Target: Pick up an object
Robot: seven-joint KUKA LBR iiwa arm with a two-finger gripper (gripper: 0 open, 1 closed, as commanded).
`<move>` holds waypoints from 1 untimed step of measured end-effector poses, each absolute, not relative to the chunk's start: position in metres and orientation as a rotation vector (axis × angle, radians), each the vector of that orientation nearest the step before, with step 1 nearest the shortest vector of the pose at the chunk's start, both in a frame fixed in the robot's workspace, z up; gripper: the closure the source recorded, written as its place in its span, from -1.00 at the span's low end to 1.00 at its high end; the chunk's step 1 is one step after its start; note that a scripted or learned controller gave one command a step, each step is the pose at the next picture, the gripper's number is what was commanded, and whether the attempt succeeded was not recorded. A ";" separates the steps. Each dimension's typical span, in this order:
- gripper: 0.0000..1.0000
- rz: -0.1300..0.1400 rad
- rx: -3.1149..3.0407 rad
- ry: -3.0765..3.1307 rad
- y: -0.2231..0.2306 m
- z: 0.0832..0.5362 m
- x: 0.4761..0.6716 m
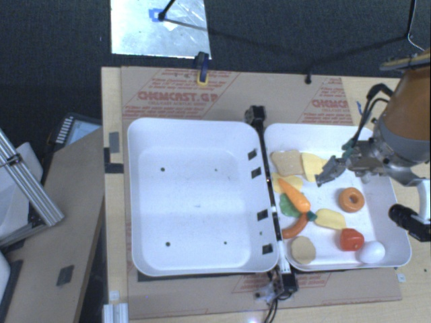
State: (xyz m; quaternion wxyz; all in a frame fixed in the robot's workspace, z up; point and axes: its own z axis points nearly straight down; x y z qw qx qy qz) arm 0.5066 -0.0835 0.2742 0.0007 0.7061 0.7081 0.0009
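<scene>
The right bin holds several toy foods: a tan bread slice, a yellow cheese wedge, an orange carrot, an orange doughnut, a yellow lemon piece, a red tomato, a white egg, a round tan bun and a red sausage. My gripper hangs over the bin's upper middle, just right of the cheese wedge and above-left of the doughnut. Nothing shows between its dark fingers.
The left bin lies beside the right one, with a black hinged divider between them. Both rest on a cardboard sheet. A silver plate lies at the back.
</scene>
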 end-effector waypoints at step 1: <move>-1.00 -0.005 2.219 2.234 -0.040 0.179 0.485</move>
